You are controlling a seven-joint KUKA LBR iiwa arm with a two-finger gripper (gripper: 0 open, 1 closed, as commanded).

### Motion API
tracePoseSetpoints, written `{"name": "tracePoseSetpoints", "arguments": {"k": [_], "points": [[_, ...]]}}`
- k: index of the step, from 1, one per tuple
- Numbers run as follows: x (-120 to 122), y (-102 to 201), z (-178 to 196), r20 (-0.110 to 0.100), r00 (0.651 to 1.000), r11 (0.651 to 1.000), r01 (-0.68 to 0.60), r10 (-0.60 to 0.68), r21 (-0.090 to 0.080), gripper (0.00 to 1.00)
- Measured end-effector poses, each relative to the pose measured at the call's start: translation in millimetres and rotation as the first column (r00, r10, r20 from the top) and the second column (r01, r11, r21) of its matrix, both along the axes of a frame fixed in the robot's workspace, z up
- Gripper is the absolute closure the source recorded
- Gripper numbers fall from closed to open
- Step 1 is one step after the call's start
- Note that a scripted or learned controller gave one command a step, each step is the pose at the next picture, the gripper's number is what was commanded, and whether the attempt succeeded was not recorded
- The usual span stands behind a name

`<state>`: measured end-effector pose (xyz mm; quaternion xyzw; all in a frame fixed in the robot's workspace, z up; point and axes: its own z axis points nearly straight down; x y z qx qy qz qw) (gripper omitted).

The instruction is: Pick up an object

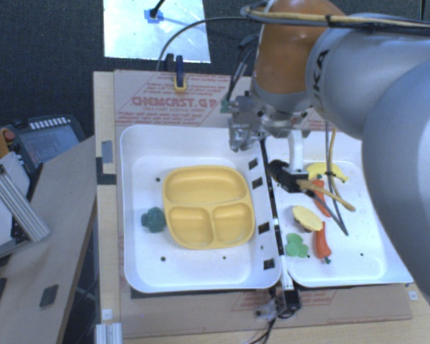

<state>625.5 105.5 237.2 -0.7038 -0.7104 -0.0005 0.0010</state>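
Hovering past the far right corner of the yellow plate (204,206), the tool (245,143) stood apart from it, its opening impossible to tell; cardboard (201,90) behind the plate read "CHEMCAST".

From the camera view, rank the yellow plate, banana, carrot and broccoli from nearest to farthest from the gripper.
1. Yellow plate: left bin, its back rim just in front of the gripper.
2. Banana: right bin, towards the back.
3. Carrot, right bin front, and broccoli, left of the plate: too close to call.
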Motion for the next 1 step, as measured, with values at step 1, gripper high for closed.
{"name": "tracePoseSetpoints", "arguments": {"k": [1], "points": [[0.5, -3.6, 1.1, 0.001, 1.000, 1.000, 0.006, -0.006, -0.002, 0.00]]}}
